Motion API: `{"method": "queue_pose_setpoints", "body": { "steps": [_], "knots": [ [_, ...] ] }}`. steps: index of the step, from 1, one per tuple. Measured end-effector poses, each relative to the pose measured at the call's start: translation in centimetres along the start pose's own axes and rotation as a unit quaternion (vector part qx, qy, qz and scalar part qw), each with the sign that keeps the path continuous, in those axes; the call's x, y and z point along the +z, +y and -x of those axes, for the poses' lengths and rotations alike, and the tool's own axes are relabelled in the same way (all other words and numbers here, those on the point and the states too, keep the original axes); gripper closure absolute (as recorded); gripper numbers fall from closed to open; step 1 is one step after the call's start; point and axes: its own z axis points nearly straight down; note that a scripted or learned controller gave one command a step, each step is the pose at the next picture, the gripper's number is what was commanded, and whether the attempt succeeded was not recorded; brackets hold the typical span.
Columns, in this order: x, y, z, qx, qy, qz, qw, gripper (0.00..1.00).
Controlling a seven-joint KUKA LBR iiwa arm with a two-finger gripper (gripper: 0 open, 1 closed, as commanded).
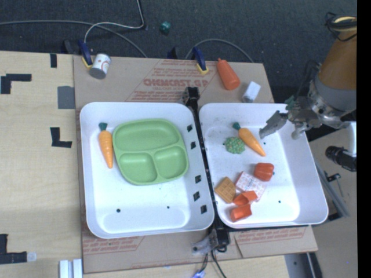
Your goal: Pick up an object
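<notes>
A dark floor runs behind a pale wooden bench, on which a sheet of brown cardboard carries two shallow white bins side by side.

The task names no particular object, but the likeliest target, judging by where the arm sits, is the carrot lying in the right bin, towards its far half, tilted with its green top pointing away from the arm. Just beside the carrot, on the side away from the arm, is a small green broccoli-like piece. Nearer the camera than the carrot are a red pepper, a pink-and-white packet, a tan cracker and two orange-red pieces, bunched closely together.

The gripper hangs over the right bin's far edge on the arm's side of the carrot, near it but apart. One grey finger slants down towards the carrot; I cannot tell whether the fingers are spread or closed, and nothing shows between them.

The risks, as I judge them: the carrot is round and slanted, so a closing grasp across it could roll it aside or nudge it into the broccoli-like piece; a descent too near the bin wall could catch the rim.

Beyond the carrot, across the central divider, the left bin holds a green sectioned plate and a second carrot beside it.
</notes>
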Motion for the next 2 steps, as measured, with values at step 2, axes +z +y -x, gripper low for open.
{"method": "queue_pose_setpoints", "body": {
  "steps": [2],
  "knots": [
    [17.4, 9.2, -1.7, 0.000, -0.001, 0.002, 1.0000, 0.00]
  ]
}}
